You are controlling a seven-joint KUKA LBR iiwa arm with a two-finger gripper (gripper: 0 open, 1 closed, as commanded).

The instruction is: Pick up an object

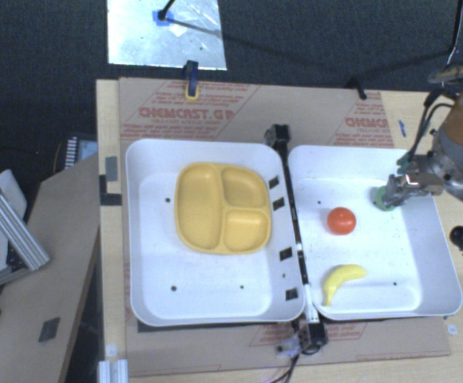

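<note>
The gripper (388,196) hovers low in the right bin (431,294); whether it is released or clenched, I cannot tell. A tomato (342,220) lies at its 8 o'clock, a banana (340,279) beyond.

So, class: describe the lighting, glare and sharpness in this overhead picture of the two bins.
Camera view: even, soft light; faint shadows under the tomato and banana; bright glare on the foil sheet at the top; the yellow divided plate is fairly sharp, the gripper somewhat soft and blurred.
</note>
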